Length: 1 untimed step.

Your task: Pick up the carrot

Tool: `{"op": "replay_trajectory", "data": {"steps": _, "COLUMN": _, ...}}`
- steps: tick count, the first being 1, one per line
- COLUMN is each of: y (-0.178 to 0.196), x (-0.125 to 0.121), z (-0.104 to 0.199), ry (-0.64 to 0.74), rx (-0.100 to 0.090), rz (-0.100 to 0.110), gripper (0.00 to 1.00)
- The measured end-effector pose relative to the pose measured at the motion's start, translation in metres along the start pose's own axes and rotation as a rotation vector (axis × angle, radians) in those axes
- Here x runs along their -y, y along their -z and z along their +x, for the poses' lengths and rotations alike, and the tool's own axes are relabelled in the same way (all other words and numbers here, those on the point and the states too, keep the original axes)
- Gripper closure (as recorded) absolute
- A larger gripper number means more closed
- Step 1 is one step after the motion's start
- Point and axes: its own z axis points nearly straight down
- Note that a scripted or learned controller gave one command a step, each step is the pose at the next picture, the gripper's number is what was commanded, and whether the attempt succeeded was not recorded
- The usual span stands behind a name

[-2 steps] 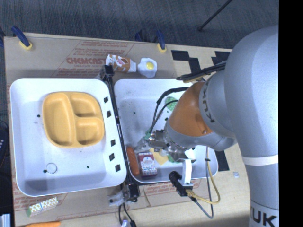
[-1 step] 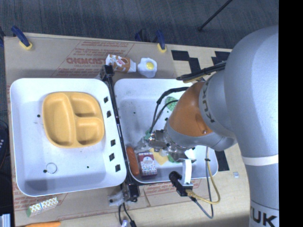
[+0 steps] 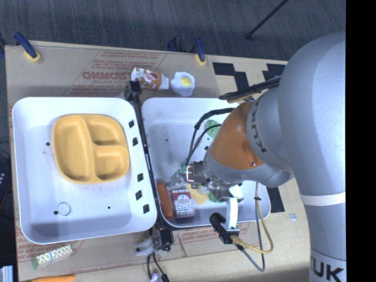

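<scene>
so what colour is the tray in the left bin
Yellow: the divided tray in the left bin, seen in the camera view.

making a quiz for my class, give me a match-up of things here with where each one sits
Things:
1. yellow tray
2. carrot
3. egg
4. red box

Places:
A. on the cardboard above the right bin
B. in the left bin
C. right bin, along its left wall
D. right bin, just right of the carrot

Pairs: 1-B, 2-C, 3-A, 4-D
</scene>
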Motion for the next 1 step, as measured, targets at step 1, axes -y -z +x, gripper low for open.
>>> {"op": "replay_trajectory", "data": {"steps": 1, "y": 0.0000, "x": 0.0000, "z": 0.0000, "ry": 0.000, "rx": 0.000, "rz": 0.000, "gripper": 0.00}}
